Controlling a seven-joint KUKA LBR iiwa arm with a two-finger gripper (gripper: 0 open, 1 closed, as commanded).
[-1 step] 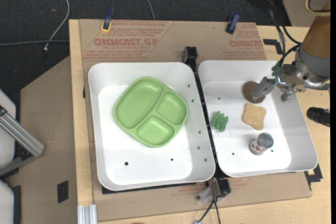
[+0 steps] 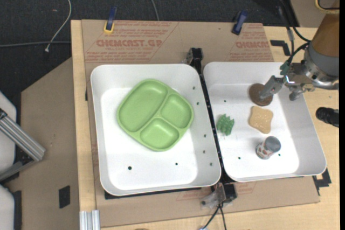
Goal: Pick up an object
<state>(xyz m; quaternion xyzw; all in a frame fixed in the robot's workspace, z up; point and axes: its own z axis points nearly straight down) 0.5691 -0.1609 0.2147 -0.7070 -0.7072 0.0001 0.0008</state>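
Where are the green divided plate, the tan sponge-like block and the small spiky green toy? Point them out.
green divided plate (image 2: pixel 155 114), camera view, centre where dividers meet
tan block (image 2: pixel 261 119), camera view, top face
spiky green toy (image 2: pixel 225 125), camera view, middle

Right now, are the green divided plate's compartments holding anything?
Empty. All three compartments of the green divided plate show bare green surface, and it lies flat in the left bin.

We see the arm (image 2: pixel 326 46) cut off at the right edge, and its tool (image 2: pixel 281 82) is too blurred to read its fingers.
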